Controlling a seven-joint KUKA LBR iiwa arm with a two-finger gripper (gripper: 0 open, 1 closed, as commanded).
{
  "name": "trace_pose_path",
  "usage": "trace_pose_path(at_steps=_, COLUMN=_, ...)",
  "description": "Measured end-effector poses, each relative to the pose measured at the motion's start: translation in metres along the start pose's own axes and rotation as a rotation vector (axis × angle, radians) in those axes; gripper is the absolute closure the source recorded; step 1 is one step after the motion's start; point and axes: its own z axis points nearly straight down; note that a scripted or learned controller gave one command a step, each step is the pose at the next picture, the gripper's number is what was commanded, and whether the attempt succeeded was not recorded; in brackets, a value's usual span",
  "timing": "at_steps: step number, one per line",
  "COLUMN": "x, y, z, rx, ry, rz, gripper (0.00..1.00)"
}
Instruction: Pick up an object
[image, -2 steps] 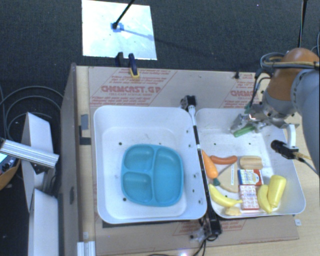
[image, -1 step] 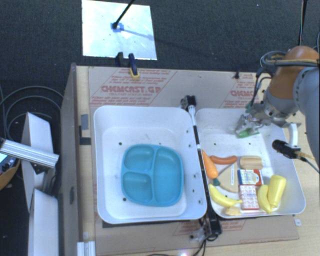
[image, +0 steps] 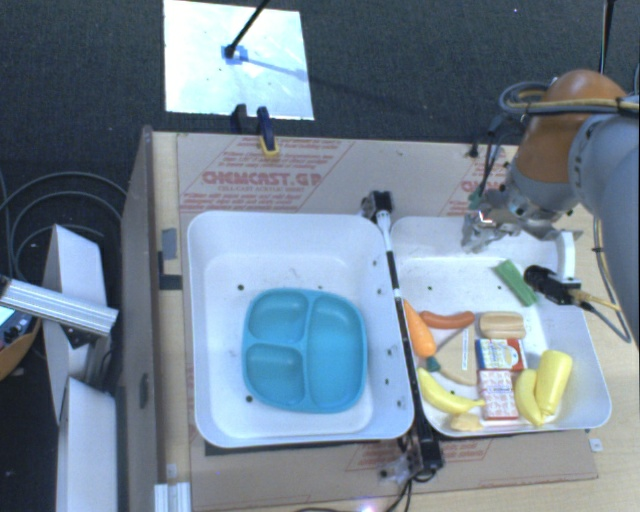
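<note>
Right now the gripper hangs over the far edge of the right bin, nothing visibly in it. The green block lies just nearer; I'd come straight down on it, jaws square across its narrow width.

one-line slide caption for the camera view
KUKA arm's gripper hovers at the far edge of the right bin of toy food; blue divided plate in the left bin.

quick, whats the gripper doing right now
gripper: over the far edge of the right bin, nothing seen held; open or closed cannot be told.
</note>
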Motion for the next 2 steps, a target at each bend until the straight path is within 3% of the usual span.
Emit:
trace_pose_path(at_steps=1, x=-0.003, y=-0.001, z=0.002, rx=0.002, ry=-0.001, rz=0.004, gripper=0.00)
trace_pose_path(at_steps=2, x=-0.067, y=-0.031, z=0.050, rx=0.005, ry=-0.004, rz=0.012, gripper=0.00)
